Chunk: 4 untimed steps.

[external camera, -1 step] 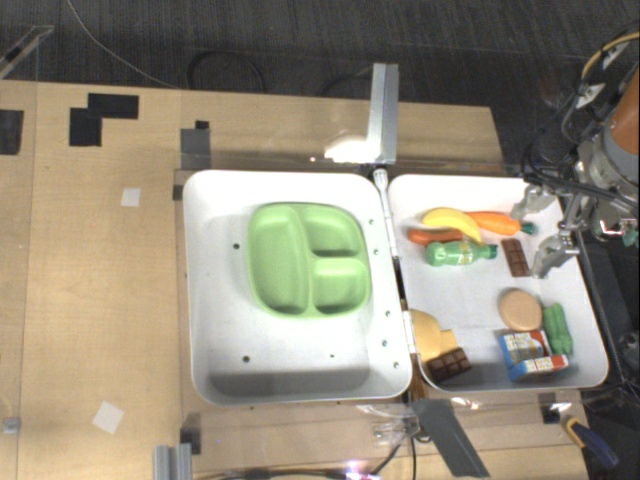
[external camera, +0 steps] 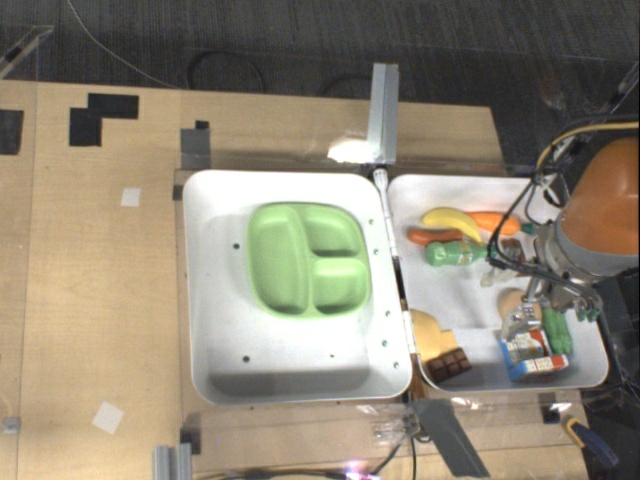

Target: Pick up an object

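The right bin (external camera: 470, 278) holds several toy foods. A yellow banana (external camera: 452, 220) lies over an orange carrot (external camera: 492, 223) and a red chili (external camera: 430, 236) at the back, with a green bottle (external camera: 452, 255) just in front. My gripper (external camera: 523, 320) hangs from the grey and orange arm (external camera: 600, 208) near the bin's front right. It is directly above a blue, red and white box (external camera: 535, 358), beside a green cucumber-like piece (external camera: 558, 333). A tan piece (external camera: 512, 301) shows just behind the gripper.
The left bin (external camera: 215, 268) carries a green divided plate (external camera: 305, 258). A tan bread slice (external camera: 428, 333) and a brown chocolate bar (external camera: 448, 365) lie at the right bin's front left. Black cables (external camera: 520, 208) loop off the arm above the carrot.
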Available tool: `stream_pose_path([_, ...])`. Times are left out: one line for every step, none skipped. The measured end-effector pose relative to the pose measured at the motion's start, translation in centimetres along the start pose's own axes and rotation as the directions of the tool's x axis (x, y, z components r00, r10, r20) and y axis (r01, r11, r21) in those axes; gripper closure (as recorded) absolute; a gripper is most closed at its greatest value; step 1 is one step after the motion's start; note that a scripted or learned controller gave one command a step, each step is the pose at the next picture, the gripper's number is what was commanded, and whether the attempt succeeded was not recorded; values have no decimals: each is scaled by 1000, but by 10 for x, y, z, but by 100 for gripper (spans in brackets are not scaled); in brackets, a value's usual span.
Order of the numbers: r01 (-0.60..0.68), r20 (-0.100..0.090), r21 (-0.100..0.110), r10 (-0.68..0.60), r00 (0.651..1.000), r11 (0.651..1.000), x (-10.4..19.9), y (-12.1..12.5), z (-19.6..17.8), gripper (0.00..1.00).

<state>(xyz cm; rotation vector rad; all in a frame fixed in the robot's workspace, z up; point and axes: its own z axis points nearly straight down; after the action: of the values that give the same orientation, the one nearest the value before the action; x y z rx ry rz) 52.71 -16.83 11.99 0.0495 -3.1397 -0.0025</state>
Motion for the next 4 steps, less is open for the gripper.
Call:
stream_pose_path([72,16,5,-72,997,997,-90,1,31,0])
stream_pose_path([-48,15,3,48,999,999,-54,-3,30,0])
stream_pose_path([-238,-13,-1,238,971,971,-124,-6,31,0])
stream_pose_path([-348,-9,7,348,937,937,-134,26,31,0])
